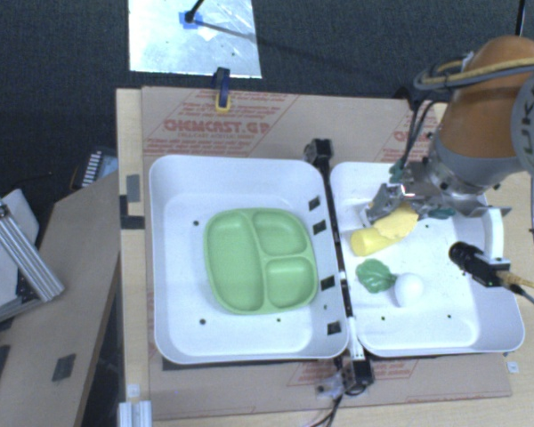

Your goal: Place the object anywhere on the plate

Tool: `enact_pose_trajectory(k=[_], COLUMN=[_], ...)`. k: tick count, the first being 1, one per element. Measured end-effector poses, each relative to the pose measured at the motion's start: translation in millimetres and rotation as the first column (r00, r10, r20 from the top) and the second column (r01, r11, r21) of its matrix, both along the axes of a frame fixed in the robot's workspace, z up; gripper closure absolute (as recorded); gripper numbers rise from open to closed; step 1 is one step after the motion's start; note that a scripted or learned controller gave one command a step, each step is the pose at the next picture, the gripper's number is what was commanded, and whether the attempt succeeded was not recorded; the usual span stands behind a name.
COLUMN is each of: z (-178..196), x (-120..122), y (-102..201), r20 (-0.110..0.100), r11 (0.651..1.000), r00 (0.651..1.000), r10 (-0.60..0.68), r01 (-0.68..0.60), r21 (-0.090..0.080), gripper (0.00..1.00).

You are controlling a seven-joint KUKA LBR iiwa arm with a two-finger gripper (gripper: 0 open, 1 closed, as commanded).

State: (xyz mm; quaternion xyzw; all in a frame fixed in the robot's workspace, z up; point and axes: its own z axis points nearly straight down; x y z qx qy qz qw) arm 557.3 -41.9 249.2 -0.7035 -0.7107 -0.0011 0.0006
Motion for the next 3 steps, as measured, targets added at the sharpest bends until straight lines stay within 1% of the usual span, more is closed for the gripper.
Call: enact_pose_trajectory(k=[2, 3], z=[2, -20], x=[-18, -26], y=[94, 147], r20=[-0.001, -0.003], r11=[1.000, 1.000], r00=[1.000, 1.000], r10=[0.000, -0.002], r01=[0.000, 0.002], r21=[-0.001, -0.001], gripper=[1.00, 1.00])
